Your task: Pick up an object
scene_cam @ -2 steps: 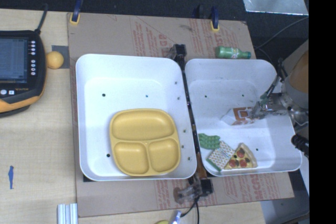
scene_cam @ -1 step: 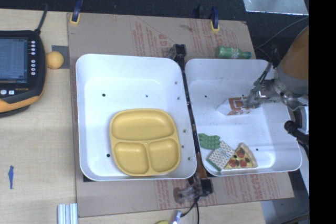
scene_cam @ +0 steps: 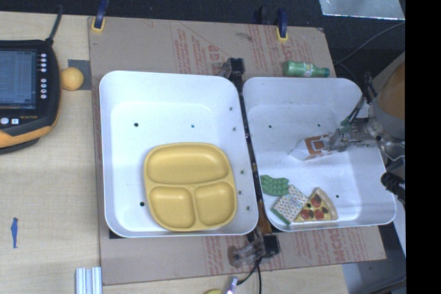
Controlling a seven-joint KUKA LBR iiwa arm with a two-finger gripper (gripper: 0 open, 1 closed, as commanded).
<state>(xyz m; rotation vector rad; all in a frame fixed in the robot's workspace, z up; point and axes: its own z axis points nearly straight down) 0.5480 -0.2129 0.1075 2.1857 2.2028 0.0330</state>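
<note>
A handheld control pendant (scene_cam: 24, 94) lies on the bench at nine o'clock, with a small yellow ball (scene_cam: 72, 78) just beside its upper right corner. The left bin (scene_cam: 117, 100) holds a yellow divided tray (scene_cam: 191, 185), sitting toward its six o'clock side, three compartments showing. Past the seam, the right bin (scene_cam: 296, 94) has a green leafy toy (scene_cam: 274, 184) at about seven o'clock, touching a checkered cracker piece (scene_cam: 289, 204), and a toy pizza slice (scene_cam: 318, 206) next to that along the near wall. A green bottle (scene_cam: 306, 69) lies on its side on the cardboard just outside the bin at twelve o'clock. The gripper (scene_cam: 339, 140) reaches in from three o'clock, low over the bin floor, its tip at a small white-and-orange packet (scene_cam: 315, 146). Whether the pincer is apart or closed on that packet, I cannot tell.
</note>
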